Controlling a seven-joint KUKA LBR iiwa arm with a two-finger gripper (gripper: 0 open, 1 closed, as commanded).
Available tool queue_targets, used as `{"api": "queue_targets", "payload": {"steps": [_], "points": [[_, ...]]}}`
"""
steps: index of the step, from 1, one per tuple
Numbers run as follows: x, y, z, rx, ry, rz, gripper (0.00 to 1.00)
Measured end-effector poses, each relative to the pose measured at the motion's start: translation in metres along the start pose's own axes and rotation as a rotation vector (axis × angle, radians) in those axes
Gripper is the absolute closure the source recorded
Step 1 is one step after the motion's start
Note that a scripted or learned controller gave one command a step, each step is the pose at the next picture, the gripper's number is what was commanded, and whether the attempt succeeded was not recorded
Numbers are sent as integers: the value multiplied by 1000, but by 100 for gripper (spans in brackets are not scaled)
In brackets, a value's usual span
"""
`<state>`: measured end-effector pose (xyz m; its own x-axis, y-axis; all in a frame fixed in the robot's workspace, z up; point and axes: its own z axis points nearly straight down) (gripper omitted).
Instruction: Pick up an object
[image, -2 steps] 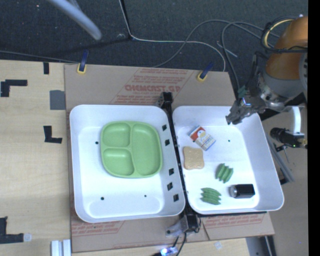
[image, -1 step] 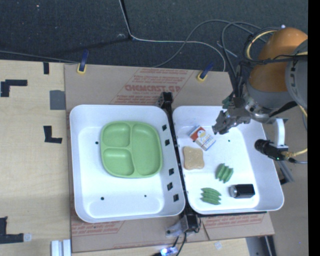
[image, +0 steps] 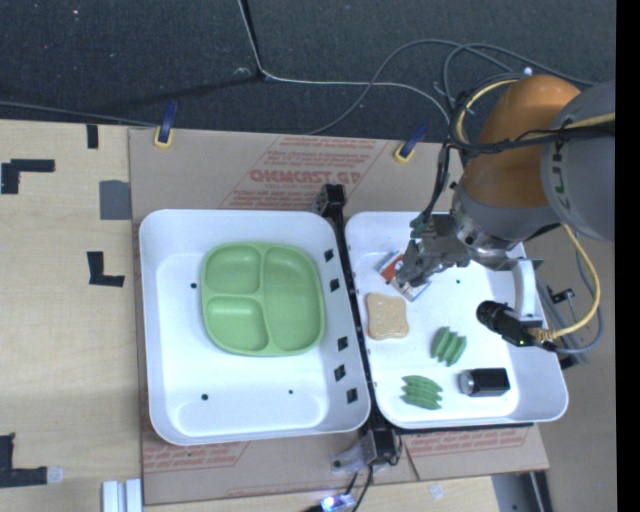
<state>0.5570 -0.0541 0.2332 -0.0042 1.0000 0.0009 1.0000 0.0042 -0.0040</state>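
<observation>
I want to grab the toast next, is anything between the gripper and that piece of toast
Nothing visible. The gripper sits over a small red item just above the toast in the right bin; bare white floor separates them.

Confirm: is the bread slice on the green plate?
No, the bread slice lies in the right bin, while the green plate sits in the left bin.

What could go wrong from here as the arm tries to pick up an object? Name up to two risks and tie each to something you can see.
1. The gripper sits low over a small red item near the right bin's far-left corner; its wall may block a clean grasp.
2. The tan bread slice lies just beside that spot, so the descent could nudge it instead of grasping anything.
</observation>
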Motion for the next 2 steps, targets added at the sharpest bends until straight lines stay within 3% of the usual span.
{"api": "queue_targets", "payload": {"steps": [2], "points": [[101,-24,7,0,-1,0,100]]}}
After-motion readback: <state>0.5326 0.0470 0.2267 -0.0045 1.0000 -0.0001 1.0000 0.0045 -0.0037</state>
